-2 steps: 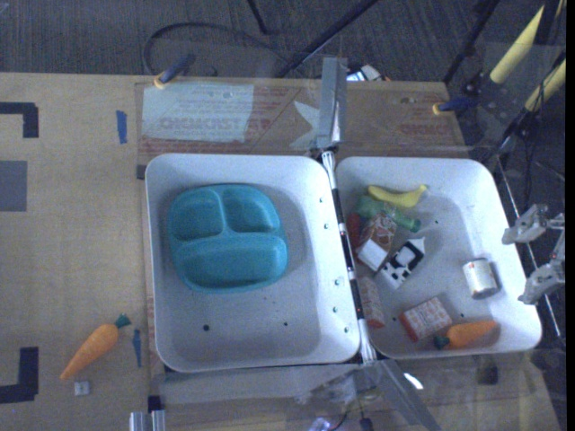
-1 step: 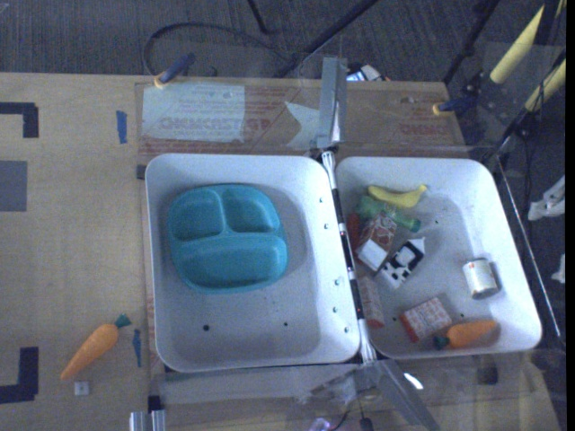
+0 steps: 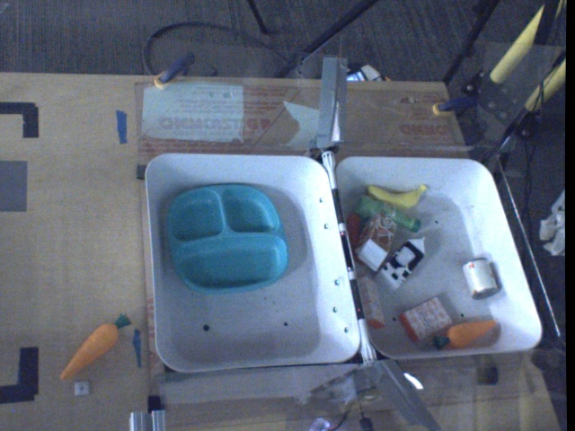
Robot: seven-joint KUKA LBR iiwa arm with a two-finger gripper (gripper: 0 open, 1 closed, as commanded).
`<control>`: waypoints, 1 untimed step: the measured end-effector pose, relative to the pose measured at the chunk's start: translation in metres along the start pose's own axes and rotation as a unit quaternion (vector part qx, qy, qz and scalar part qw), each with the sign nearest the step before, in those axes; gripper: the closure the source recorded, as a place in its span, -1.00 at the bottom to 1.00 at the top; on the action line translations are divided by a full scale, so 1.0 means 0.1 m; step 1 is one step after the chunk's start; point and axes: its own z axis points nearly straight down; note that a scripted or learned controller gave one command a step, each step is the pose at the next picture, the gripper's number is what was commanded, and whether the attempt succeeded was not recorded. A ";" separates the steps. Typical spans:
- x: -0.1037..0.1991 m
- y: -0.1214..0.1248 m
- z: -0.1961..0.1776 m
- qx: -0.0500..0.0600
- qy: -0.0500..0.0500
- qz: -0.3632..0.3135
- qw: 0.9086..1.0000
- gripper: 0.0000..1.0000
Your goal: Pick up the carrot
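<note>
1. A pale label (image 3: 193,112) on the worktop (image 3: 72,241), far of the left bin (image 3: 269,330), bears print I cannot read.
2. One carrot (image 3: 472,333) lies against the right bin's (image 3: 517,241) near edge, beside a red block (image 3: 425,317).
3. A second carrot (image 3: 90,351) lies on open worktop, near left.

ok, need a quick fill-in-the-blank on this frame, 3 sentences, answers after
1. The teal divided plate sits in the ____ bin.
2. The carrot in the right bin lies beside a red ____.
3. A second carrot lies outside both bins, on the ____.

Answers: left; block; bench
</note>
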 end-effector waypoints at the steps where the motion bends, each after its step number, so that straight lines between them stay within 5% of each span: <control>1: 0.00 0.00 0.00 0.000 0.000 0.000 1.000 -1.00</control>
